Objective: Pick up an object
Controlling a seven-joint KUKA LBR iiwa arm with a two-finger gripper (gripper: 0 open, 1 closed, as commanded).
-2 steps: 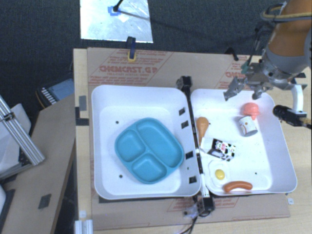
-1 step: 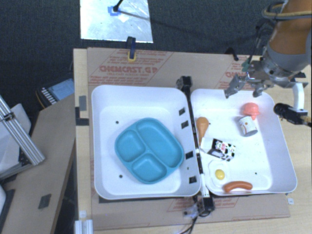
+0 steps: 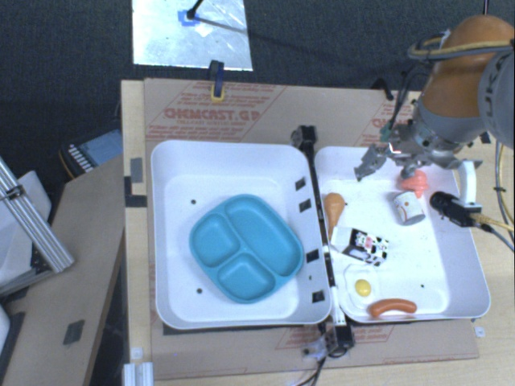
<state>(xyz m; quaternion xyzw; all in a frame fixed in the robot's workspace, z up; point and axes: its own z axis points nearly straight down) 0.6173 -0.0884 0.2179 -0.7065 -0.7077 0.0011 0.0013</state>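
A cardboard-lined counter (image 3: pixel 241 111) bears two white bins. Nearest, in the right bin (image 3: pixel 463 284), a sausage (image 3: pixel 392 305) lies with its long axis left-right, beside a fried egg (image 3: pixel 363 287); farther in sit a black-and-white card (image 3: pixel 366 246), an orange gourd (image 3: pixel 334 208) pointing neck-down, and a small can (image 3: pixel 409 207). The left bin (image 3: pixel 173 175) holds a blue divided plate (image 3: pixel 245 248). At the far right, the tool (image 3: pixel 386 159) hovers, apparently empty, fingers spread.

A robotics lab. A worktop (image 3: pixel 241 107) carries two white bins (image 3: pixel 173 215). Aluminium framing (image 3: pixel 28 223) stands beside dark carpet (image 3: pixel 64 39).
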